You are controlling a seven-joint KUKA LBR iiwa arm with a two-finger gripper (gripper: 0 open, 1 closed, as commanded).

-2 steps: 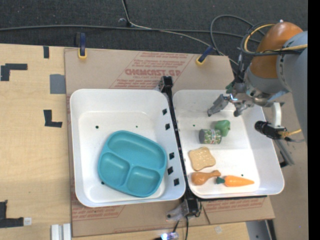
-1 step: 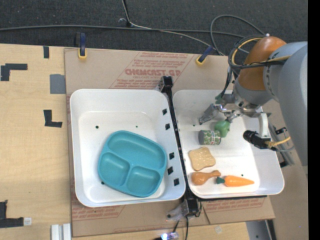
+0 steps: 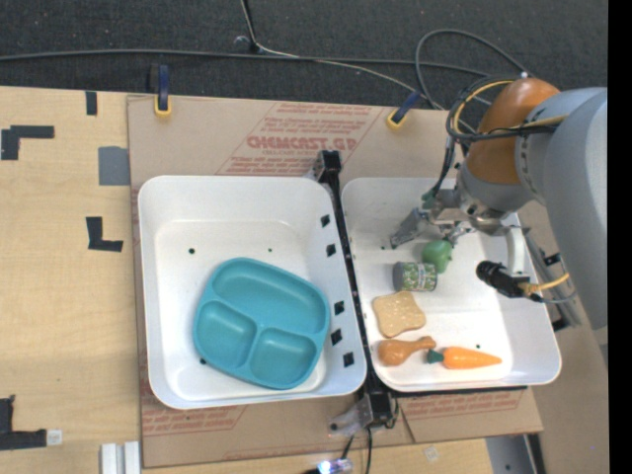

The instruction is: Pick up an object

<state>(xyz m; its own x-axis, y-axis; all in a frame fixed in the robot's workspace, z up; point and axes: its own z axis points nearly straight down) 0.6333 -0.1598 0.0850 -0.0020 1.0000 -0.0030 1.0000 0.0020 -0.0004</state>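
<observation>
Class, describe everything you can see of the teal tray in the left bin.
The teal tray is a rounded rectangle of smooth, plastic-looking material, split into three compartments: one long one along its upper side and two smaller ones below. It lies flat and turned at an angle on the floor of the left bin, toward the lower right. Nothing rests in it.

Grey arm with orange band (image 3: 513,131) enters from right, wrist bent downward. Two-finger metal hand (image 3: 432,233) points left and down; fingers (image 3: 405,234) splayed apart, nothing between them.
</observation>
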